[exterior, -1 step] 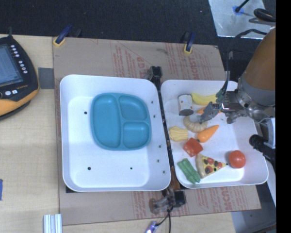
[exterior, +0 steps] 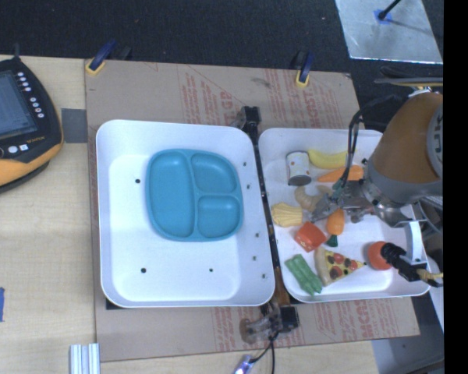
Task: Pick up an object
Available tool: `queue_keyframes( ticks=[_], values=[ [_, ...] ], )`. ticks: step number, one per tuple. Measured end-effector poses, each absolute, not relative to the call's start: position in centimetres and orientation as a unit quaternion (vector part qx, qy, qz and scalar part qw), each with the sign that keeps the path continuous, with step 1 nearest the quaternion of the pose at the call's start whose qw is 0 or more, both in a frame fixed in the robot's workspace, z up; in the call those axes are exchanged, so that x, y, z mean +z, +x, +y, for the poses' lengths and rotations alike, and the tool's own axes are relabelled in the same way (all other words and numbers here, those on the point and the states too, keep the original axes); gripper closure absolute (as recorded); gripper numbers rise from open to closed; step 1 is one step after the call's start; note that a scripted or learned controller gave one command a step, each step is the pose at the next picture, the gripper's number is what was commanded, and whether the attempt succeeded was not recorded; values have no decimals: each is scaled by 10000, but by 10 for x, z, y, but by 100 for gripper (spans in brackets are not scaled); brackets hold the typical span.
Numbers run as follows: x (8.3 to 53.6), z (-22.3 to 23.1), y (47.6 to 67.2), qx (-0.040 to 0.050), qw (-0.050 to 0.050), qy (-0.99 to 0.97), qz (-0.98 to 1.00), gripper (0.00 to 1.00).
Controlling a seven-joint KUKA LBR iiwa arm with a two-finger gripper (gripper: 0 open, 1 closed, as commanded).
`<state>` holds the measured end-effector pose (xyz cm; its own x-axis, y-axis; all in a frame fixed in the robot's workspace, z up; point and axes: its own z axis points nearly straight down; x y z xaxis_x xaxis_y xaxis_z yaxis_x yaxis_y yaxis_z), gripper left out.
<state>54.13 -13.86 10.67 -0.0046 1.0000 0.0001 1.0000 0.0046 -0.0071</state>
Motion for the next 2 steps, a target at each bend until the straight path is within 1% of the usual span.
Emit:
queue_keyframes(
  ticks=[1,2],
  values=[
    [120,-140,543,22,-3,-7042,-7100,100],
    [118,-140,542,32,11,-7042,-7100,0]
  ],
)
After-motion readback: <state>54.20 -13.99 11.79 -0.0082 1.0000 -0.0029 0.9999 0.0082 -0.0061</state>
